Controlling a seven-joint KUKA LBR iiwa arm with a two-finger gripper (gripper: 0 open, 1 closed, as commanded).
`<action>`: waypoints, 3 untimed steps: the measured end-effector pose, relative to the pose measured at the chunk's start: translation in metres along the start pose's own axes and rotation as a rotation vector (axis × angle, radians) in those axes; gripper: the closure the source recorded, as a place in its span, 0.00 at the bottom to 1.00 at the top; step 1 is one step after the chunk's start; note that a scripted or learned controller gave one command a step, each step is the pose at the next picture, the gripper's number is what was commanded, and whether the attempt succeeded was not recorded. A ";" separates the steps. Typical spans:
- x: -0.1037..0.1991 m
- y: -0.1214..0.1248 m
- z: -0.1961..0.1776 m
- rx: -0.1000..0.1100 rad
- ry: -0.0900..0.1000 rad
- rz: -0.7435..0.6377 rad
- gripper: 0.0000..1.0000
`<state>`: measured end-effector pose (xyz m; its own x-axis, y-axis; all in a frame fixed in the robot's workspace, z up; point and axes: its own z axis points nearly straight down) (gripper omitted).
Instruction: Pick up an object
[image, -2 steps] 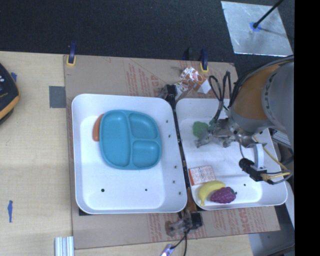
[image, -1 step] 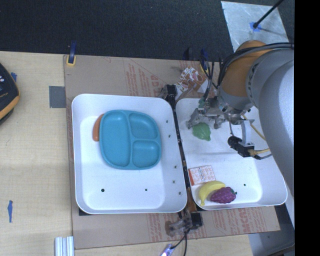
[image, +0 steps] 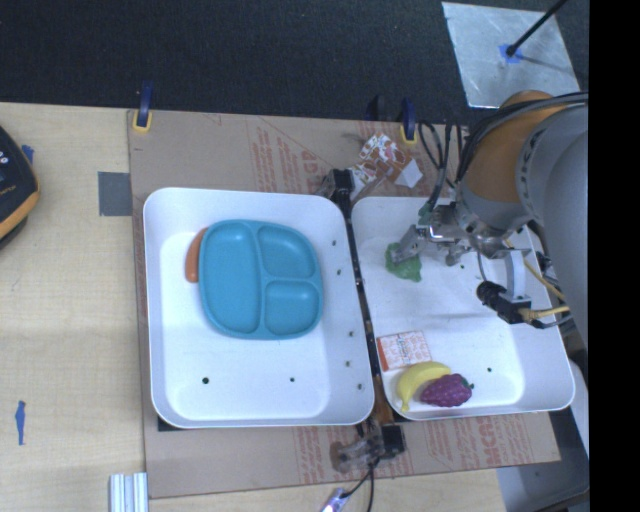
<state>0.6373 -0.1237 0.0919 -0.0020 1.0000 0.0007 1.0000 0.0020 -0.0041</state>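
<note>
The arm (image: 520, 150) reaches in from three o'clock over the right bin (image: 500, 330), and its hand (image: 425, 245) is low at the bin's upper part, around eleven o'clock of that bin's floor. A green object (image: 404, 265) lies on the bin floor just beside the hand, at its seven o'clock side, touching or nearly touching it. Whether the hand is apart or together cannot be told from this view; the metal parts blur into each other, and nothing can be seen to sit between them.

So, as a judgement, the pick is not done. The green object looks to rest on the bin, not lifted. The hand is near it, which suggests the reach is over and the grasp is the step in hand. What is left: close on the object and raise it clear.

Other candidates wait at the right bin's six o'clock edge: a banana (image: 420, 380), touching a purple fruit (image: 446, 391), and a small card (image: 403, 349) just at the banana's twelve o'clock. These lie well apart from the hand.

The left bin (image: 175, 380) holds a blue tray (image: 262, 279) with an orange item (image: 192, 258) peeking from under its nine o'clock side. Both bins stand on the table (image: 60, 350).
</note>
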 end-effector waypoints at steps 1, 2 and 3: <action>0.000 0.000 -0.011 0.002 0.000 -0.005 1.00; 0.000 0.000 -0.010 0.002 0.000 -0.005 0.00; 0.019 -0.083 0.001 0.001 -0.001 -0.002 0.00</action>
<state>0.5546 -0.1052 0.0914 -0.0045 1.0000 -0.0002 1.0000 0.0045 -0.0048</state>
